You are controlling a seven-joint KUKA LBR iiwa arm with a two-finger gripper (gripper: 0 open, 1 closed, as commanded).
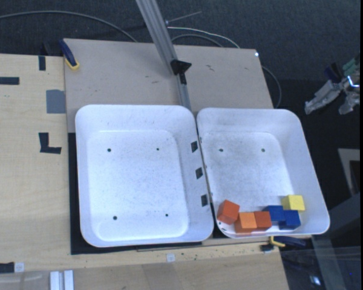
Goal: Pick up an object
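Camera view: two white bins sit side by side on the bench. The left bin (136, 174) has a bare floor. The right bin (254, 162) carries the blocks bunched along its near edge, toward the near right corner: a red block (228, 211), an orange block (248, 221), a blue block (284, 216) and a yellow block (293, 202) touching one another. The gripper (334, 95) hangs beyond the right bin's far right corner, off the bench; whether its fingers are apart, I cannot tell.

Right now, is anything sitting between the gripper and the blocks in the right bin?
Nothing visible. The gripper is off beyond the right bin's far right rim; the blocks lie uncovered along its near edge.
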